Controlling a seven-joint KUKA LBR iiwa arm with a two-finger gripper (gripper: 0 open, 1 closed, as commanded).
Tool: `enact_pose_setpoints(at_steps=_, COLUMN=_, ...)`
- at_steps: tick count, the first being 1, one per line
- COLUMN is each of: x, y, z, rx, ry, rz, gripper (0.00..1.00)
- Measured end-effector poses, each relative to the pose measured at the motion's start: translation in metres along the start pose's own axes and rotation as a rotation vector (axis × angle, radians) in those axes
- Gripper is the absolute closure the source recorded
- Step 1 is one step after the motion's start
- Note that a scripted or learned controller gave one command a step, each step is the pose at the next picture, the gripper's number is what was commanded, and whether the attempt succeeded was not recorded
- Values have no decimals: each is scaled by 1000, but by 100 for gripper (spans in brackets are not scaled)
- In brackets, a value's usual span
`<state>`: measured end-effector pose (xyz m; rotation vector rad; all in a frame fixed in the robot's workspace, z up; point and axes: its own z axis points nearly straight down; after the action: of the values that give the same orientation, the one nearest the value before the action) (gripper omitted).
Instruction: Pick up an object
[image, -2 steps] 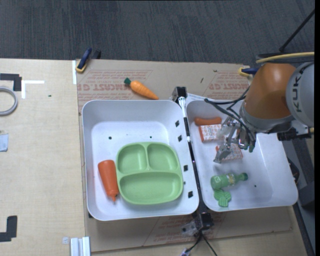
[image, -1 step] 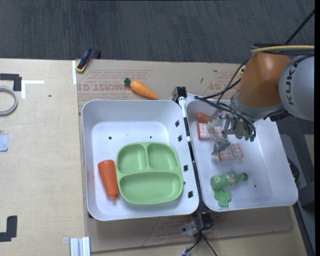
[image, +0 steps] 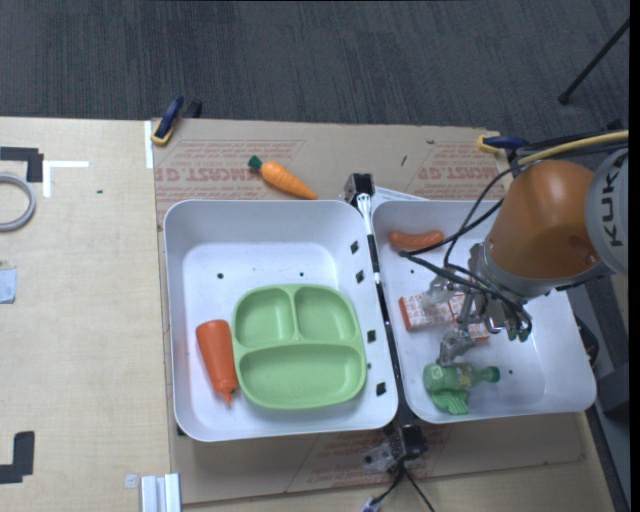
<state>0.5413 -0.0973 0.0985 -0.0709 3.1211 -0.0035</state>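
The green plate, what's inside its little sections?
Nothing sits on the green plate; all three sections show bare green. An orange carrot lies beside it in the left bin. What's underneath the plate is hidden.

In the right bin (image: 560, 395), the sausage (image: 415, 239), packet (image: 428, 310) and green toy (image: 455, 383) crowd its left half beneath the arm (image: 545, 225); bare floor lies along its right side. In the left bin (image: 200, 240), the plate (image: 299, 346) and carrot (image: 216, 356) fill the lower part, leaving the upper strip open.

Both bins (image: 180, 300) look like smooth white plastic, the green plate (image: 300, 345) matt plastic, the table (image: 80, 330) pale bare wood.
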Motion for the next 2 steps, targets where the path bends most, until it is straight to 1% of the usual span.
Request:
enact_pose_setpoints(at_steps=1, x=-47, y=-8, z=1, rx=-2, ry=5, rz=-257, gripper=0)
enact_pose_setpoints(at_steps=2, x=-49, y=-12, z=0, rx=-1, ry=-5, rz=-845, gripper=0)
